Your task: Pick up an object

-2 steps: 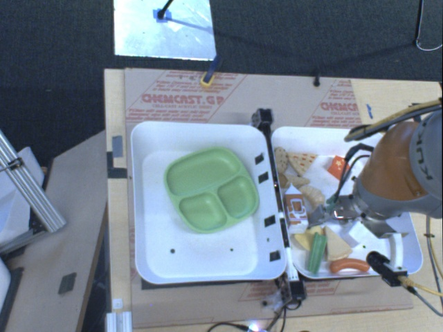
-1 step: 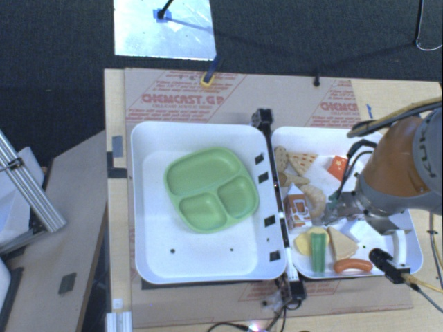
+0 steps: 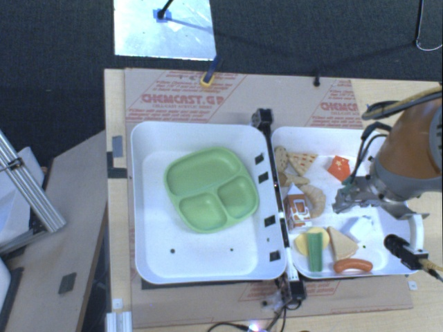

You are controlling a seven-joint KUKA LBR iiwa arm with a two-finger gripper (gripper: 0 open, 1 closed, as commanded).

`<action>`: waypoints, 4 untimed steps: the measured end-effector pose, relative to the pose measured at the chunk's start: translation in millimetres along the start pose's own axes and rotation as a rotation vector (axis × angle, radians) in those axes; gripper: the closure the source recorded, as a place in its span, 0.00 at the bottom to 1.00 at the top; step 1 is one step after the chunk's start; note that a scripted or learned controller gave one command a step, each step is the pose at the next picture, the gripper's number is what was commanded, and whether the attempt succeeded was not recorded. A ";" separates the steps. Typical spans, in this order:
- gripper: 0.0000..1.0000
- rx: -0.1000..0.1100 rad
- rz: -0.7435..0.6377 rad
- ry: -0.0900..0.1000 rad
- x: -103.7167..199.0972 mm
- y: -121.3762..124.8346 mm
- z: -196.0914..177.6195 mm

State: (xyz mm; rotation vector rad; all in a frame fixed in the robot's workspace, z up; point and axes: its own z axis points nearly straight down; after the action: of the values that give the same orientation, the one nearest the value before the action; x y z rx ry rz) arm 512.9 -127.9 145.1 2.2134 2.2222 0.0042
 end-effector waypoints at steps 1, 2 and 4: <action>1.00 0.000 -0.001 0.000 0.5 5.5 -43.5; 1.00 0.000 -0.001 0.000 0.2 7.3 -81.5; 1.00 0.002 -0.004 0.002 89.0 60.5 -81.3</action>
State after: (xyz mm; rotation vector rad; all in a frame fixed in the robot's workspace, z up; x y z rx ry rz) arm 572.6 -38.6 226.6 2.2109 2.2290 0.0044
